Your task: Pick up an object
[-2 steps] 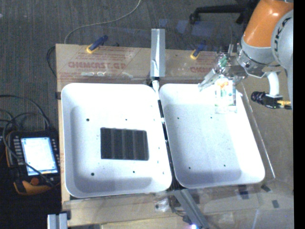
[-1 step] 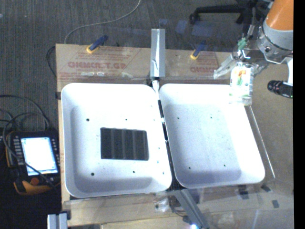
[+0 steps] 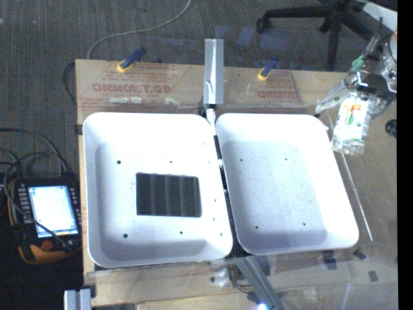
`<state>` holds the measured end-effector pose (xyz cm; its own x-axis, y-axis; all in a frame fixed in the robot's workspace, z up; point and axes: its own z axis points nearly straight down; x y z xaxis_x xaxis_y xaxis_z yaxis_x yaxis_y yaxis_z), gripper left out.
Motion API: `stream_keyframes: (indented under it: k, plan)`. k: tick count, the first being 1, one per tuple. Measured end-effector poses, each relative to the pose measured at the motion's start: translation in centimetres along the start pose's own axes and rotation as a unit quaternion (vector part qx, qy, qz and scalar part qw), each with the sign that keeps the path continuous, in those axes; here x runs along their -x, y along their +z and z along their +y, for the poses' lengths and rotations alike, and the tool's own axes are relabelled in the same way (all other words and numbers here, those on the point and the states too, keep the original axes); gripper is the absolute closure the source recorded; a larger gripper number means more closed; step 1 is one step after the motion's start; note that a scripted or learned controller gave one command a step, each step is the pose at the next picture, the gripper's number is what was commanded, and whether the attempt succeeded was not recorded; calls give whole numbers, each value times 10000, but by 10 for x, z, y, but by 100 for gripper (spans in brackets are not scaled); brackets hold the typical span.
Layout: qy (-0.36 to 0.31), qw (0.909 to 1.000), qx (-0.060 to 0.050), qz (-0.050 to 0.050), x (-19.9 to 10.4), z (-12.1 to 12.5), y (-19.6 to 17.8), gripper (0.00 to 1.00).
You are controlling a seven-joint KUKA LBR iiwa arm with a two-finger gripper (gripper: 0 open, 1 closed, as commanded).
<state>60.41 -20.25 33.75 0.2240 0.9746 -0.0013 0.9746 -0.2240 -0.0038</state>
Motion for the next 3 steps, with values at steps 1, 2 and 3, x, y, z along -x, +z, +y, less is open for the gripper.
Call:
stream_keyframes:
  k: [1,2,3]
  plan:
    - [-192,9998,-5,5,-37,2,202,0]
    - [-1376,9905,13,-3,-16,31,244,0]
    - [-1376,9905,5,14,-17,30,235,100]
